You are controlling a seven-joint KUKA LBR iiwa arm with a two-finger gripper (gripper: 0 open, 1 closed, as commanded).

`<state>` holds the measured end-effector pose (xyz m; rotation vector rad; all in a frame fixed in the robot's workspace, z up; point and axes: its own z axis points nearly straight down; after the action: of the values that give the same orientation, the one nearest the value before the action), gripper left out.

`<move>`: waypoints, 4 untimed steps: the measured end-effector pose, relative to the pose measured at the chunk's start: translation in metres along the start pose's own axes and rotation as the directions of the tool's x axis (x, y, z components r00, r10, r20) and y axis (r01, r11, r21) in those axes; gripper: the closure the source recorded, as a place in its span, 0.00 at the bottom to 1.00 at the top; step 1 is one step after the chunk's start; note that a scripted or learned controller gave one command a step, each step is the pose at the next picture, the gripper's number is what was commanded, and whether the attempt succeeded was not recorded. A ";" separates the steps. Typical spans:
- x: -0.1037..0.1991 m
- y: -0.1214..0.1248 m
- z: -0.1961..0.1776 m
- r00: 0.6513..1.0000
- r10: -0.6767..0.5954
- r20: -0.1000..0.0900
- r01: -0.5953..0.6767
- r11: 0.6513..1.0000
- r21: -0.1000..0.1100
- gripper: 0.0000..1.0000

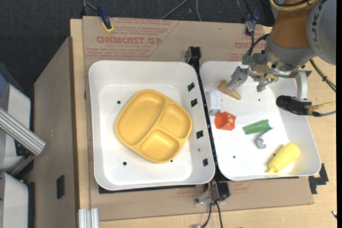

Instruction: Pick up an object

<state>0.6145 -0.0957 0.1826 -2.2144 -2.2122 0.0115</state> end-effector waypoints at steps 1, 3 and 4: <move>0.000 0.003 -0.006 1.000 -0.002 0.001 0.002 1.000 -0.012 0.00; -0.009 0.002 0.079 1.000 -0.001 0.003 0.001 1.000 -0.016 0.00; -0.009 0.002 0.070 1.000 -0.001 0.002 0.001 1.000 -0.016 1.00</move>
<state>0.6154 -0.1041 0.1129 -2.2224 -2.2221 -0.0039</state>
